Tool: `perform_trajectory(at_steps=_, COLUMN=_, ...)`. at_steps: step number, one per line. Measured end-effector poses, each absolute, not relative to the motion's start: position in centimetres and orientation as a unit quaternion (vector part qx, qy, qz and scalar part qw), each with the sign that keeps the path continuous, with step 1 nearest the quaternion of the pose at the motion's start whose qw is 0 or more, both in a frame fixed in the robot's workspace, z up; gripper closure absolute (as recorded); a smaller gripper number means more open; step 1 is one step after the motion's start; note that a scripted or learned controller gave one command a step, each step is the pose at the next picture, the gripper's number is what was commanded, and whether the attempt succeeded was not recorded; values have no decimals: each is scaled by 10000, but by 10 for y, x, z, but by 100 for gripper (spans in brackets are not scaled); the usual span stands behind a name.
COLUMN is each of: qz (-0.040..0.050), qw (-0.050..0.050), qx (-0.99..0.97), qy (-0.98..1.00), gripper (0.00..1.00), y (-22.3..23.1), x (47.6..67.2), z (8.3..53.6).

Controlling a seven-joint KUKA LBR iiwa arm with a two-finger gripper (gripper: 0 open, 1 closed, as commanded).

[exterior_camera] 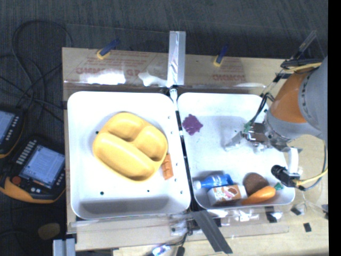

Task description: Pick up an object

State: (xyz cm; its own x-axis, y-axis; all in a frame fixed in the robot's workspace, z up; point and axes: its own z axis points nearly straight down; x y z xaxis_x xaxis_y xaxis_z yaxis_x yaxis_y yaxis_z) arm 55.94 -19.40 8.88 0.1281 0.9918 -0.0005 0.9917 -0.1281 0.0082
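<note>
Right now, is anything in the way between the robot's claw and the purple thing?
Nothing visible is. The gripper hangs over bare white floor of the right bin, and the purple thing lies to its left in the view, with bare bin floor between them.

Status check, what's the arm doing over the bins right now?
Gripper low in right bin, nothing seen held. Purple piece apart to its left. Carrot, bottle along near wall.
</note>
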Motion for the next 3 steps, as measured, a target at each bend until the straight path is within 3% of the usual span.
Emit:
perform_trajectory(at_steps=1, qz=21, qw=51, qx=6742, qy=7386, gripper=0, y=-112, x=579, z=89)
perform_trajectory(at_steps=2, qz=25, qw=48, qx=6740, qy=7387, gripper=0, y=-120, x=576, z=89)
perform_trajectory(at_steps=3, qz=16, qw=49, qx=6333, qy=7739, gripper=0, y=-110, x=633, z=89)
